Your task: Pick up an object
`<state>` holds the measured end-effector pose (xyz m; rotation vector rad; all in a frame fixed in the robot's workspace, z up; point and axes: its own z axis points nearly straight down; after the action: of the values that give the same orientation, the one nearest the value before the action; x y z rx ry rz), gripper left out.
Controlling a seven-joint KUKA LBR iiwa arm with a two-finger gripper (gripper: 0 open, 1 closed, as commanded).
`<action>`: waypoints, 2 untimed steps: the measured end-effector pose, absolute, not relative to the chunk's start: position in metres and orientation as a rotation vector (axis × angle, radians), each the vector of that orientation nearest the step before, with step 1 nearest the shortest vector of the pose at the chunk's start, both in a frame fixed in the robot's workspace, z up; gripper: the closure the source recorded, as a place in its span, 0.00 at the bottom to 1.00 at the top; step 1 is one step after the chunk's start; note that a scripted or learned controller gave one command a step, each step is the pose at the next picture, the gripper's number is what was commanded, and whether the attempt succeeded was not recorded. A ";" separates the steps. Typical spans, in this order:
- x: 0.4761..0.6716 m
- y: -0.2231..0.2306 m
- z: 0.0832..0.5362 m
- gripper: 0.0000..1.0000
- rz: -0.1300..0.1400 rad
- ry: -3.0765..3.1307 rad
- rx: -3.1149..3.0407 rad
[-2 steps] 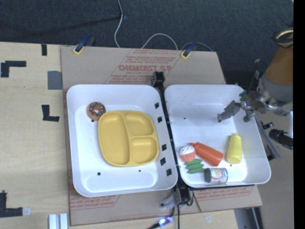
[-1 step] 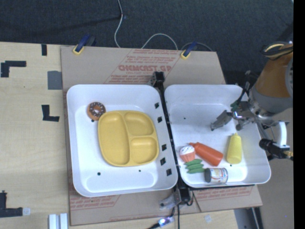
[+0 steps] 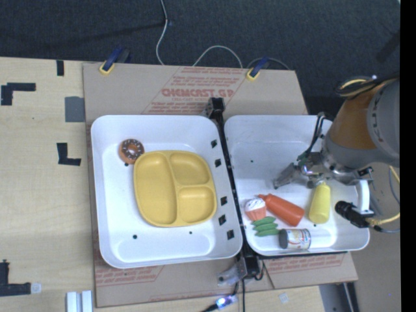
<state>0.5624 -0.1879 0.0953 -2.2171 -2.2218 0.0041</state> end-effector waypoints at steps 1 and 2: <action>0.563 -0.188 0.085 0.00 0.003 -2.224 -2.220; 0.564 -0.188 0.096 1.00 0.001 -2.227 -2.222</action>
<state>0.5636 -0.1880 0.0961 -2.2223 -2.2271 0.0014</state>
